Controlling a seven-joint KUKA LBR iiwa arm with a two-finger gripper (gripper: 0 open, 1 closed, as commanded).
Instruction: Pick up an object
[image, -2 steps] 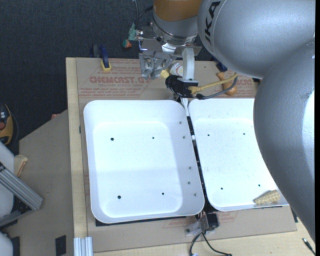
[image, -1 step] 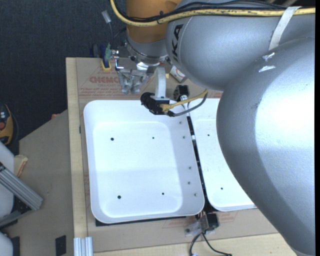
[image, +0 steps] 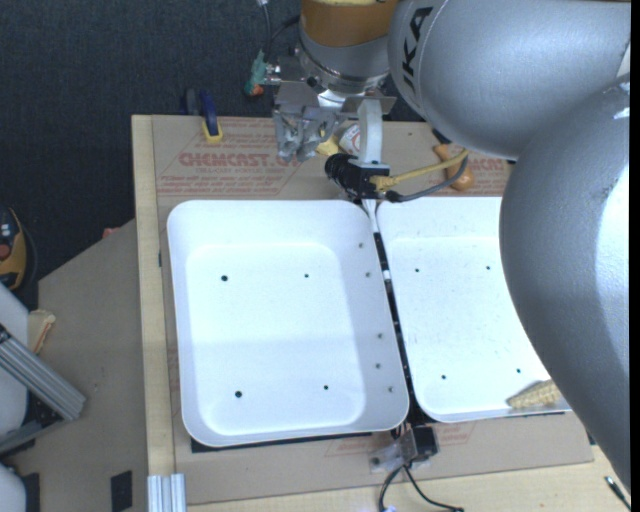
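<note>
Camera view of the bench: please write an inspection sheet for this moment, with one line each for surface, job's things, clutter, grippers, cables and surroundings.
Surface: bench bears left bin and right bin, side by side.
Job's things: tan object lies at the right bin's near edge.
Clutter: blue-and-yellow clamp on the bench's far edge.
Grippers: gripper sits beyond the bins' far edge; finger state unclear.
Cables: black cable at the near edge.
Surroundings: dark floor.

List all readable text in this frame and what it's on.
"CHEMCAST" in red, large, on the board behind the left bin.
Smaller red lines under it on the board: too blurred to read.
More red print on the board behind the right bin: partly hidden by the arm, unreadable.
Black letters on the arm's grey shell, near the orange band: cut off, look like part of "KUKA".
</note>
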